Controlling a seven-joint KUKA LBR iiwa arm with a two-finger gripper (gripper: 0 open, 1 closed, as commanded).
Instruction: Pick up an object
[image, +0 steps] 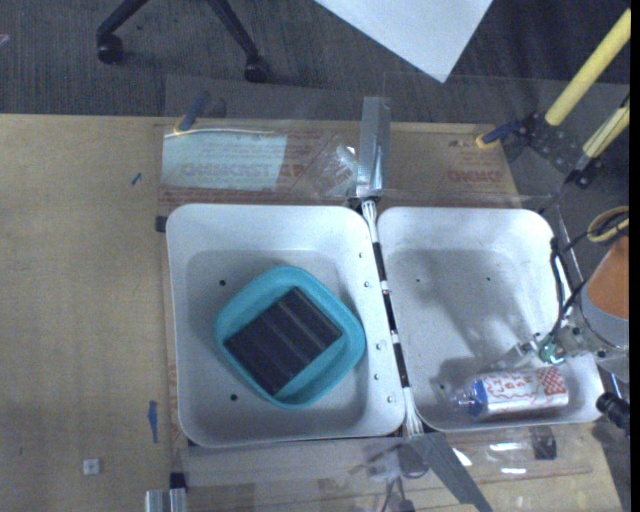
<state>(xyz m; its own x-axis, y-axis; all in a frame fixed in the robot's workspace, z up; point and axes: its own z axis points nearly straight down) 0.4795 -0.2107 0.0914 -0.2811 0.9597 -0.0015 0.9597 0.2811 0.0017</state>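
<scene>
Tube (515, 391) in right bin (440, 250), seemingly just below-left of hand (545, 350).

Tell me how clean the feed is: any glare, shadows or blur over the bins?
Camera view: soft overall; the right bin has a grey shadow across its floor; the tube print is too blurred to read; the hand is smeared; glare on the plastic sheet above the left bin.
</scene>
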